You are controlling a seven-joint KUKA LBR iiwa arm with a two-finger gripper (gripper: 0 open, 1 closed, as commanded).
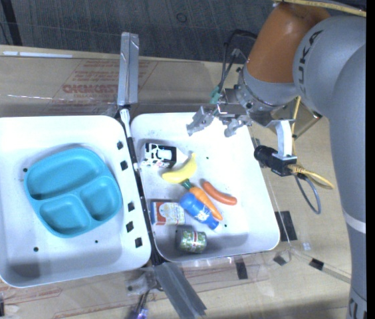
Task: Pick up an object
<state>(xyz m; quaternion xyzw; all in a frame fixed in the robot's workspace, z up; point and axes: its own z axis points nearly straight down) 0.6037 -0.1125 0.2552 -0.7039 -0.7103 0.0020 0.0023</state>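
White bins (pixel 1 198) sit on a brown bench (pixel 54 78); the arm's jaws hang spread above the banana (pixel 181 169)

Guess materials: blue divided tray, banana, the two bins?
Blue divided tray: looks like moulded plastic, matte, uniform colour, rounded compartments. Banana: probably a plastic toy, smooth and evenly yellow. Left bin and right bin: likely thin formed plastic, glossy white with soft highlights.

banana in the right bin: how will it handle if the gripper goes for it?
The banana is curved and smooth-skinned, so it may pivot or slip when pinched off-centre. It looks like a light toy. A pushed banana would likely nudge the blue bottle beside it.
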